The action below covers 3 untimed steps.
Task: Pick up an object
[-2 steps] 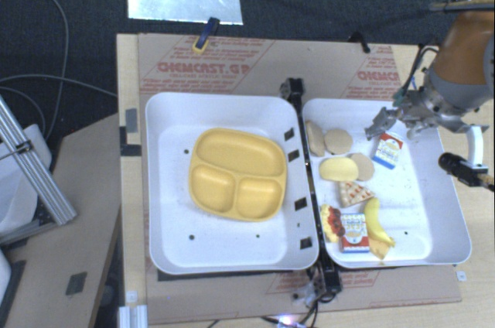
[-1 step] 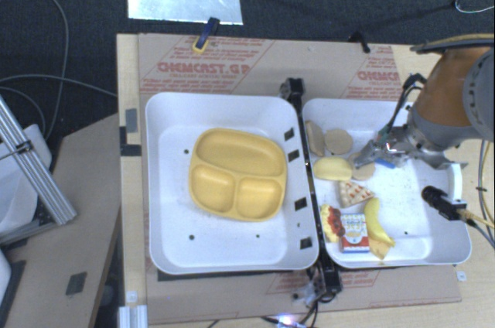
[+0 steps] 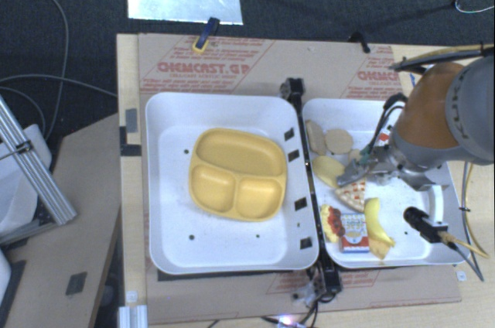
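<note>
The grey arm reaches in from the right of the view, with its gripper (image 3: pixel 360 170) low inside the right bin (image 3: pixel 363 106). Whether the gripper is open, closed or holding anything cannot be told from this angle.

The nearest candidate is a pizza-slice toy (image 3: pixel 352 196), just below the gripper in the view and perhaps touching it. A pale yellow lump (image 3: pixel 328 169) lies just to the gripper's left. A banana (image 3: pixel 376 224) is further below, its long axis running roughly up and down the view. Beside the banana are a red and white carton (image 3: pixel 354 234) and a small red item (image 3: pixel 333 218). Two tan discs (image 3: pixel 338 139) lie above and left of the gripper.

Well to the left, the left bin (image 3: pixel 170 241) holds a yellow divided tray (image 3: pixel 236 173).
</note>
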### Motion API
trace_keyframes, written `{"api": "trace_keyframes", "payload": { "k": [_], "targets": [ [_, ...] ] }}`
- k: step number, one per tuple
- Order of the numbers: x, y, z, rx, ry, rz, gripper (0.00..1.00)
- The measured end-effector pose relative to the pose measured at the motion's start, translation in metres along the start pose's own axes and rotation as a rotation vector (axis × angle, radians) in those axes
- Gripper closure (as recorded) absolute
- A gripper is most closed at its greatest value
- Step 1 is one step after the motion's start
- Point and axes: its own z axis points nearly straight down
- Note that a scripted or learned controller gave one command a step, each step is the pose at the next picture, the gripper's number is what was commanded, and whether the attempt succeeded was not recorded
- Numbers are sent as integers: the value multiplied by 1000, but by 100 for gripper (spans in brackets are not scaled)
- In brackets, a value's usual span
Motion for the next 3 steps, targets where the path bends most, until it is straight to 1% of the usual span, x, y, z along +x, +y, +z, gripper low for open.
{"api": "trace_keyframes", "payload": {
  "k": [1, 2, 3],
  "targets": [
    [17, -26, 1, 4, 2, 2, 0],
    [13, -16, 1, 0, 0, 3, 0],
    [8, -27, 1, 3, 1, 4, 0]
  ]
}}
